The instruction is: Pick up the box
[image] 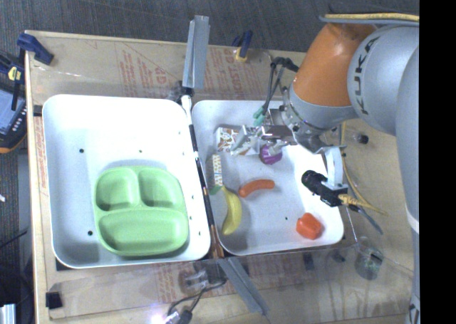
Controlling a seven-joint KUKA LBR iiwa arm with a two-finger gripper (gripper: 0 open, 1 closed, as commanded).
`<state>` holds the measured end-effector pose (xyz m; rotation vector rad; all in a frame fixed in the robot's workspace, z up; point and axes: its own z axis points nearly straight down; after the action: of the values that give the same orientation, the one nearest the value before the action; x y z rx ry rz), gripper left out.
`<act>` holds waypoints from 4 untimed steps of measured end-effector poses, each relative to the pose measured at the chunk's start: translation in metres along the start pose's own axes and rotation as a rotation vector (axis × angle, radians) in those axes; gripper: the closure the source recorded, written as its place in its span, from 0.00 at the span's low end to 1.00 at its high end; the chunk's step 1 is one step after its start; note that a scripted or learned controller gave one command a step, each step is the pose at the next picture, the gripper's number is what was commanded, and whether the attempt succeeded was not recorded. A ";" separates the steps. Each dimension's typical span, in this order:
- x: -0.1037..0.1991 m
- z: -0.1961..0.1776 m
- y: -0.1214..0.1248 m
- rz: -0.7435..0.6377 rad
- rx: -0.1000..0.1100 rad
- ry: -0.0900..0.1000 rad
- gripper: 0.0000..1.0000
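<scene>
A: White card with busy print, that box (229, 137)? Lifted yet?

B: Not lifted. Lies low in the right bin (285, 250), at its far-left corner, close under the far wall and just off the wall shared with the neighbouring bin.

A: And the gripper (260, 134)?

B: Hangs over that same far end of the right bin, just beside the box on the side toward the bin's middle, perhaps touching its edge. Impossible to tell whether spread or closed, with so much metal and cable tangled there. Shows nothing plainly clamped, so counts as no hold.

A: How far along, then?

B: At the approach, or a first try at a grasp, judging from this alone. Done, by the look of it: the reach into the right bin. Left to do: closing on the box, then raising it clear of the bin floor.

A: Looks of the box?

B: Small and flattish, pale with red and dark marks, a little glossy. Seems to rest on a broad face, skewed to the bin's walls. Outline hard to trace, possibly dented or crumpled.

A: Anything crowding it?

B: A small purple toy (271, 154), nearer the right bin's middle, just under the gripper. A banana (231, 211) along the bin's left wall toward the near end, well apart from the box.
</scene>
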<state>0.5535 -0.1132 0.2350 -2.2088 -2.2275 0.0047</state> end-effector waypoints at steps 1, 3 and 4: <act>-0.070 0.032 0.031 -0.108 -0.003 -0.002 0.00; -0.099 0.142 0.099 -0.119 0.000 -0.002 0.00; -0.015 0.138 0.045 -0.188 -0.012 -0.013 0.00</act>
<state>0.5981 -0.1278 0.0963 -2.0007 -2.4383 0.0048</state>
